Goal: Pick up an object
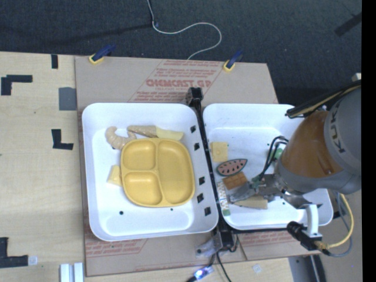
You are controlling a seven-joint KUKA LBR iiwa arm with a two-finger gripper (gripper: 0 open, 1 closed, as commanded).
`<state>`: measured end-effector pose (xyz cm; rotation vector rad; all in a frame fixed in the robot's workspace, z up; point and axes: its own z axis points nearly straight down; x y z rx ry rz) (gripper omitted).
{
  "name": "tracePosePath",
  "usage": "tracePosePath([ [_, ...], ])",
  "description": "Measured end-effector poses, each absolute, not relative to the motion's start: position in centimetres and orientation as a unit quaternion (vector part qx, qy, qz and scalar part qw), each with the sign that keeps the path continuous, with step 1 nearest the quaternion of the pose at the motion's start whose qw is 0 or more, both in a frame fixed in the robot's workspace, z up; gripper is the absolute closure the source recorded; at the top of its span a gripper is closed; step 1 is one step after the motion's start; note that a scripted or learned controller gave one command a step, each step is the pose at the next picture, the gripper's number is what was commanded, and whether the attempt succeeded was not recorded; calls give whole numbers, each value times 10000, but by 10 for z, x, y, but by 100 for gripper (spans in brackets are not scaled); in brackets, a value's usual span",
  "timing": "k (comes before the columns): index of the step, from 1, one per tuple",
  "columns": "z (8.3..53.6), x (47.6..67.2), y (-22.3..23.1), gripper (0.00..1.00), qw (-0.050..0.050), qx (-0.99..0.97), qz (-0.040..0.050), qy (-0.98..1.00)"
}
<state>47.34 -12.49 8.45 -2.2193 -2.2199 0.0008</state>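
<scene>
Low in the right-hand shallow white bin [247,117], closest to the lens, the gripper [249,194] is down among small food-like pieces; whether its fingers are released or clenched cannot be told.

Left to right: the left-hand shallow white bin [97,157] holds a yellow three-compartment plastic plate [157,173], with pale tan pieces tucked at its upper and left edges, apparently scattered as pick targets. Across the divider lie a pale yellow square piece [219,151], a brown oval piece with dark markings [232,167], a brown block [234,181] and a tan wedge [254,203]. The gripper sits just beside these last two, the likeliest candidates. Nothing is visibly lifted; the grey-and-orange arm [320,151] reaches in from the right.
</scene>
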Motion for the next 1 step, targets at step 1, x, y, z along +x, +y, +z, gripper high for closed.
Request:
tracePosePath([
  [1,100,477,-126,100,-45,-7075,-30,-7067],
])
